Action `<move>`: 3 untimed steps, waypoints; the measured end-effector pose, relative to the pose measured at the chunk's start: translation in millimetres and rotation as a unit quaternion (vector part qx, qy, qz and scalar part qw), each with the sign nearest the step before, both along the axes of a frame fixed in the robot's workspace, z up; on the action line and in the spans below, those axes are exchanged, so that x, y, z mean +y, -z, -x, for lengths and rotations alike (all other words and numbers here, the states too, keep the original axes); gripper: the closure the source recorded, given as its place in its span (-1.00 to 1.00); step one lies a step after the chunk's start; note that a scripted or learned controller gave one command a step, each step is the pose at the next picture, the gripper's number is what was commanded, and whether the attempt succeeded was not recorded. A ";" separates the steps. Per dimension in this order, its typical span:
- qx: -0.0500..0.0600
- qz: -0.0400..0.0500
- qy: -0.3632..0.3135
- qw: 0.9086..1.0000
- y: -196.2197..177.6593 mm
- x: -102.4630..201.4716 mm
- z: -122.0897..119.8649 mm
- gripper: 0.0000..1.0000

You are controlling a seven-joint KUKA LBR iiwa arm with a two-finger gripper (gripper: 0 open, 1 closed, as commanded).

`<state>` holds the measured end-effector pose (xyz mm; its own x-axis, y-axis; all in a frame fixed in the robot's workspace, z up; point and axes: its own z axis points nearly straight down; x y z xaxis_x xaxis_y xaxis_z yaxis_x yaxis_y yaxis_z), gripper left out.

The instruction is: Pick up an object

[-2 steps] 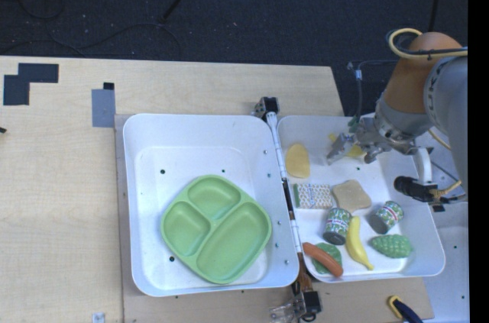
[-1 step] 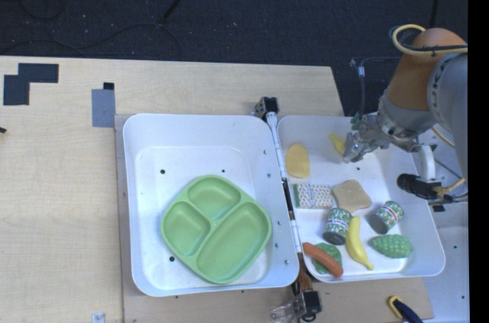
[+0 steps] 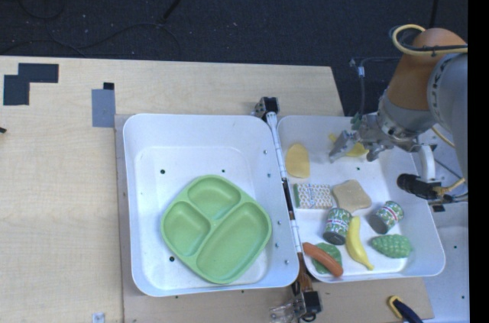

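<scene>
1. Jaws (image 3: 357, 146) hang low over the far end of the right bin (image 3: 435, 256), spread apart, nothing gripped between them.
2. Just under them, touching or nearly so, lies a small yellow piece (image 3: 350, 148); its shape is unclear.
3. To their left sits a yellow chip (image 3: 297, 160); nearer the front lie a slice of bread (image 3: 351, 195), two cans (image 3: 337, 224), a banana (image 3: 357, 241).
4. A green plate (image 3: 217, 228) fills the left bin (image 3: 137, 161) on the worktop (image 3: 61, 199).
5. Straight down looks the shortest reach.

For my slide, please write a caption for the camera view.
Pincer hovers over right bin of toy food; green divided plate lies in left bin.
</scene>
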<state>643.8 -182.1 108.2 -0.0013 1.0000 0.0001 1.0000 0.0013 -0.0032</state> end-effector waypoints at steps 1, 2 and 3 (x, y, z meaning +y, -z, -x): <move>0.000 0.000 0.001 1.000 20.6 -7.6 0.1 -1.00; -0.001 0.000 0.001 1.000 20.1 -31.1 -0.1 -1.00; 0.000 0.000 0.000 1.000 20.7 0.2 0.1 -1.00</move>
